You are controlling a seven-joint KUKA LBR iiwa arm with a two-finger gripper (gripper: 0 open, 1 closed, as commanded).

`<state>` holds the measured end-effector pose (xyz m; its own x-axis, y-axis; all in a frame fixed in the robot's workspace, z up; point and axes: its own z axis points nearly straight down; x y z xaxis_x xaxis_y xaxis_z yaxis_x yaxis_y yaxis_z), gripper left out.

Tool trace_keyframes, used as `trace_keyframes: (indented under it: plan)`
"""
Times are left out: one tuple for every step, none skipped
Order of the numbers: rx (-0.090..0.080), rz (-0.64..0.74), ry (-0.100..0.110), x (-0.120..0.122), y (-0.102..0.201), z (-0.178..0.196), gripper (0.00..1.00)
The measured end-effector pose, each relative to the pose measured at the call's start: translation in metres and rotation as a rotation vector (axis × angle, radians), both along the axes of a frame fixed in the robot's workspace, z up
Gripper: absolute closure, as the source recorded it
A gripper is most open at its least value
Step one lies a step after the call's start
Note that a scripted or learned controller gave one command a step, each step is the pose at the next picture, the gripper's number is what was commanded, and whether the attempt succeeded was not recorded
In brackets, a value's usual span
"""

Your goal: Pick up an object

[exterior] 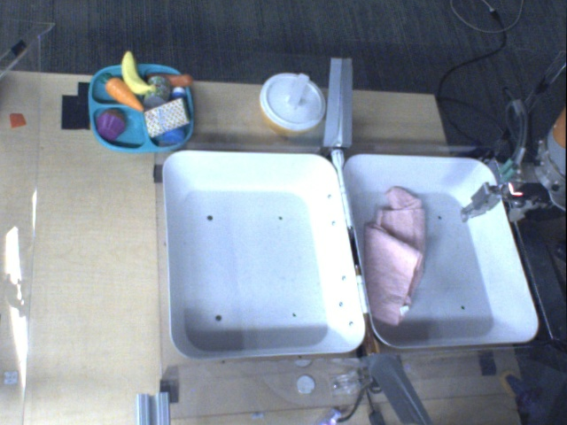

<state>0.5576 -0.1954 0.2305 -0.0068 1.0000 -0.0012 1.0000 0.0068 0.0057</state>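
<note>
Pink cloth (396, 253) — soft, crumpled, folded — in right bin (496, 317); fingers (478, 202) apart from it, grip state unclear.

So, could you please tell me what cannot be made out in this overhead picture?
- Pincer: small and blurred at the right bin's far corner; open or shut cannot be told.
- Arm: cut off by the picture's right edge.
- Pink cloth: folded over itself, so anything under it is hidden.
- Blue tray: the toys are too small to name, apart from a banana.
- White lid: covers what is beneath it.
</note>
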Motion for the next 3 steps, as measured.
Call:
trace_keyframes:
  plan:
    - [-0.004,0.155,-0.005,0.051,-0.009,0.042,0.0]
    - [0.0,0.168,0.002,0.057,0.034,-0.077,0.0]
    - [-0.001,0.242,-0.011,0.041,0.105,-0.139,0.0]
